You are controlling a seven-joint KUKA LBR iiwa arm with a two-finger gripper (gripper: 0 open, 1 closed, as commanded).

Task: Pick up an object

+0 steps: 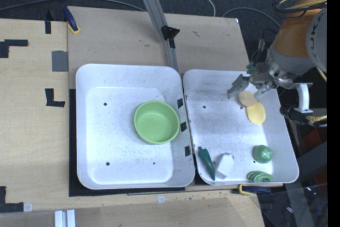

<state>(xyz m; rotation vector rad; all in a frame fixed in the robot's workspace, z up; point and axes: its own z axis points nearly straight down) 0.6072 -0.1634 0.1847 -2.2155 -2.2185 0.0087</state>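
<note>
Pincer [248,84]: above right bin [212,130], upper part; fingers spread wide, holding nothing. Nearest item: pale yellow piece [253,107], lying just beside the pincer toward 5 o'clock. Long axis runs 11 to 5 o'clock, wider end at 5. Likely pick target.

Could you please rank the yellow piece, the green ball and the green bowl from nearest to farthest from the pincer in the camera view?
From the pincer:
1. Yellow piece, right bin, just below it.
2. Green ball, right bin, lower right.
3. Green bowl, left bin.
</note>
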